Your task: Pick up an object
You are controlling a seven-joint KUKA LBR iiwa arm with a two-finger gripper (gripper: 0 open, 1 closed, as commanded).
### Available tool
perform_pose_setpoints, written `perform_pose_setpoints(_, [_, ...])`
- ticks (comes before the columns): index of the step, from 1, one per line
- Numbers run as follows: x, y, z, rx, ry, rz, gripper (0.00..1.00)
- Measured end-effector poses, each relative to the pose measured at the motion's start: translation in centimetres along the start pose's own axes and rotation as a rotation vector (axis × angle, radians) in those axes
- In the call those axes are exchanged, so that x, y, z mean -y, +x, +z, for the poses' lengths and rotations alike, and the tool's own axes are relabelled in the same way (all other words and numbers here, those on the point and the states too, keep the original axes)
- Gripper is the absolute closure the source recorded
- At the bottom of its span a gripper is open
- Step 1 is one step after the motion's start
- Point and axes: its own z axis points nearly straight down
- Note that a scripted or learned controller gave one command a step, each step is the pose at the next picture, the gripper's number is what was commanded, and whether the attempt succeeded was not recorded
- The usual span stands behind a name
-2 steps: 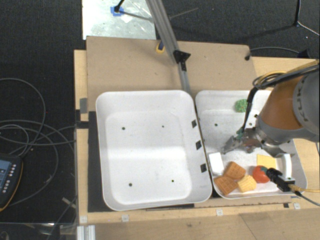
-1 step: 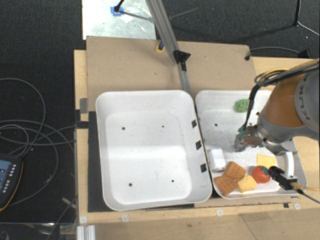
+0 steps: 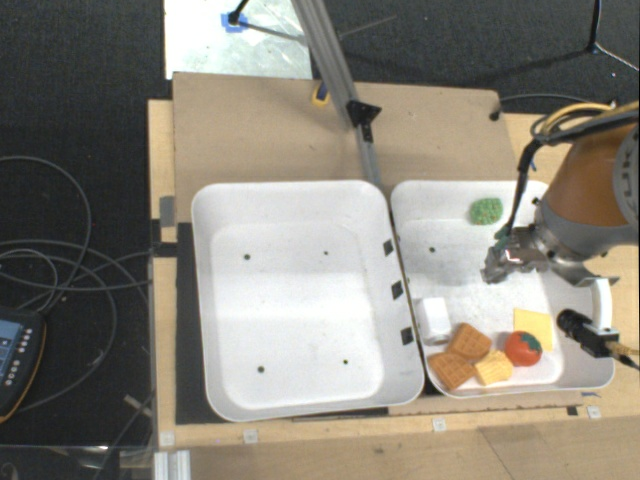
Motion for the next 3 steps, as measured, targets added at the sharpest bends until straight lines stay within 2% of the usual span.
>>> perform_pose_setpoints(1, [-1.2,-0.3,-5.7,0.0,-0.001,0.0,1.0])
perform_pose_setpoints(2, [-1.3,-0.3,-6.8,-0.001,0.003,0.0,1.0])
perform_pose_setpoints(3, [-2.6,4.0,-6.6,-0.003,0.004,-0.004,1.0])
